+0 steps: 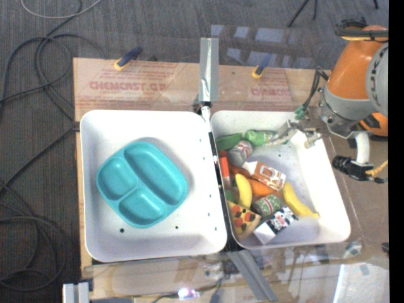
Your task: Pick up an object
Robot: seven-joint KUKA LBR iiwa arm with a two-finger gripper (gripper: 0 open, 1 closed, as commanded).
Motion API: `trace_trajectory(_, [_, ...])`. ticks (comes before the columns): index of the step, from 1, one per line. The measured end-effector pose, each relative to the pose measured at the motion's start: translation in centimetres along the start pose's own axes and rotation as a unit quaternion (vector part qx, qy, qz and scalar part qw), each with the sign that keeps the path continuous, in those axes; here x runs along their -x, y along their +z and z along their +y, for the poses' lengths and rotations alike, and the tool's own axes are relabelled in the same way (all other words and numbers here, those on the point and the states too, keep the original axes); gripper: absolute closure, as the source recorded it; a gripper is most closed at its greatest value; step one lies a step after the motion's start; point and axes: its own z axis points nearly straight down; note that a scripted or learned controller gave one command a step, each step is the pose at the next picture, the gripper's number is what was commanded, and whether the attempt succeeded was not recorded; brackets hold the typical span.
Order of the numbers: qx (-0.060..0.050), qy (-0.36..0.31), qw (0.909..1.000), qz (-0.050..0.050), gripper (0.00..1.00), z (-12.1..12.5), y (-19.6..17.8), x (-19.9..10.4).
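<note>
Fingers of the gripper stood slightly apart with nothing between them; the green bottle lay just leftward of the tips in the right bin, its long axis pointing toward them

The arm is cut off by the right side of the frame, so only its orange band and grey wrist show. The gripper at the upper edge of the right bin is small and blurred against the white wall, and its shape is hard to read. In the heap of toy food, the green piece lies partly under a silvery can, and the orange carrot is partly covered by the small carton. The label on the green can is too small to read. At lower centre, glare hides the bench's front edge.
</note>
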Motion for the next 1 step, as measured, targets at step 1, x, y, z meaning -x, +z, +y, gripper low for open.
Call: trace_trajectory(1, [0.003, -0.002, 1.0000, 0.002, 0.00, -3.80, 9.03, 4.12])
